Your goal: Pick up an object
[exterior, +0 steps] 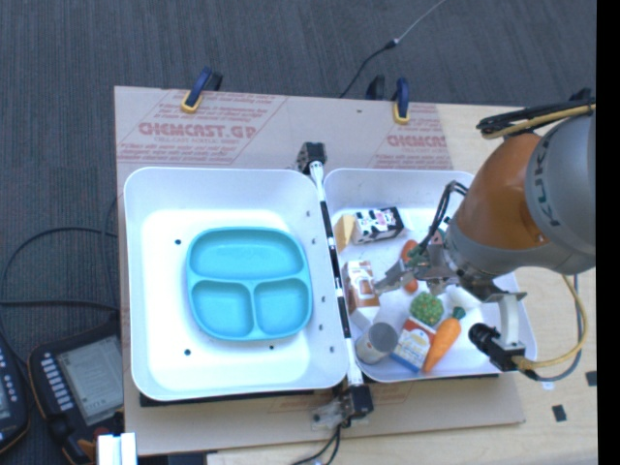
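The right bin holds several toy foods: a black and white milk carton, a yellow wedge, a brown packet, a green broccoli, a carrot, a grey can and a small juice box. My gripper hangs low over the middle of this bin, just above the broccoli and right of the brown packet. A small red piece lies right beside it, partly hidden. The grey and orange arm covers the bin's right side.
The left bin holds a blue divided plate. A black clamp rail runs between the two bins. Blue and yellow clamps hold the board at the back. Cables lie on the floor to the left.
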You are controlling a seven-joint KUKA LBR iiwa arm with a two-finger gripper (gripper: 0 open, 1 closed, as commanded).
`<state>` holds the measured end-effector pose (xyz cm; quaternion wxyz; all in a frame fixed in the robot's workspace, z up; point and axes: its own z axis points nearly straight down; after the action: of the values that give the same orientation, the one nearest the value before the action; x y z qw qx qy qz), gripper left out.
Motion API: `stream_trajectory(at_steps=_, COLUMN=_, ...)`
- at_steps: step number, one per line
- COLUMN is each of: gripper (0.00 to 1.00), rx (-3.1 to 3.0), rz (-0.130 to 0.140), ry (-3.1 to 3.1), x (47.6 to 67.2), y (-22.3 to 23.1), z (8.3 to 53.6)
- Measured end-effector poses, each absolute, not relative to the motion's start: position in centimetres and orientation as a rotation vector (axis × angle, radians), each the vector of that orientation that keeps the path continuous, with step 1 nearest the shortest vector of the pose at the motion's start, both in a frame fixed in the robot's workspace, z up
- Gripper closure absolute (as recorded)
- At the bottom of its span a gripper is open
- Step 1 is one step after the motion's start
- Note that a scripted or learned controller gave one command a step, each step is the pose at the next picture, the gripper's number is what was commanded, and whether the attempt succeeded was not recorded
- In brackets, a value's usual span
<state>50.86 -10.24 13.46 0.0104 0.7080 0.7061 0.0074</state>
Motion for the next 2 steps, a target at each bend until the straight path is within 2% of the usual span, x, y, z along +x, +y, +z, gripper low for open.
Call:
stream_trajectory(at_steps=1, gripper=0.00, rx=2.210, rz=0.020, ry=2.199, x=50.1, y=-10.3, z=11.5)
stream_trajectory(at_steps=2, gripper=1.00, rx=2.211, rz=0.020, ry=2.200, x=50.2, y=-10.3, z=12.5)
